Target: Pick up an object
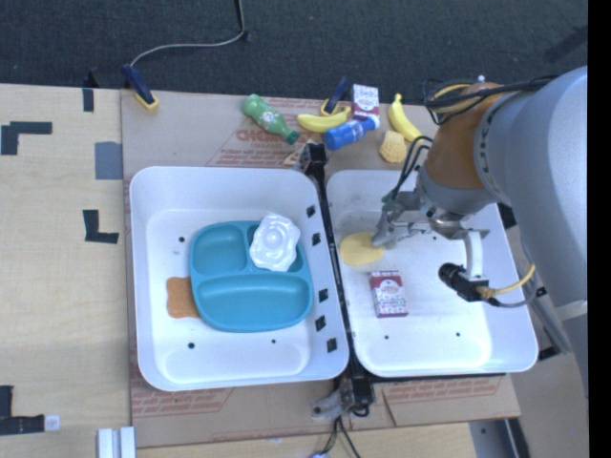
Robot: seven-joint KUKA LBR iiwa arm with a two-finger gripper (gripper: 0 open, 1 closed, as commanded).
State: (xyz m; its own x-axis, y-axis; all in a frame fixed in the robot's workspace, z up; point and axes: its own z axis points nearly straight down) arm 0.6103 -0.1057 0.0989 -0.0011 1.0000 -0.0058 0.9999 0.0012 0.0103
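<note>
Gripper (384,234) low in right white bin (516,346), at three o'clock of flat yellow disc (360,250); whether it grips, we cannot tell. We judge pickup unfinished.

Robotics lab or test cell, not a home. Industrial arm (516,151), grey with orange band, reaches over a pale wooden bench (57,256) covered by a flattened cardboard sheet (191,146). Two shallow white bins sit side by side on it: left bin (153,351) and right bin (506,351), joined by black clips along the shared edge. Black tape marks (95,225) on the bench surface. Dark carpet (286,8) behind, with a loose cable (205,44) trailing across it. Props are toy food: plastic bananas (323,120), a green bottle (269,119), a blue divided tray (250,277).
</note>
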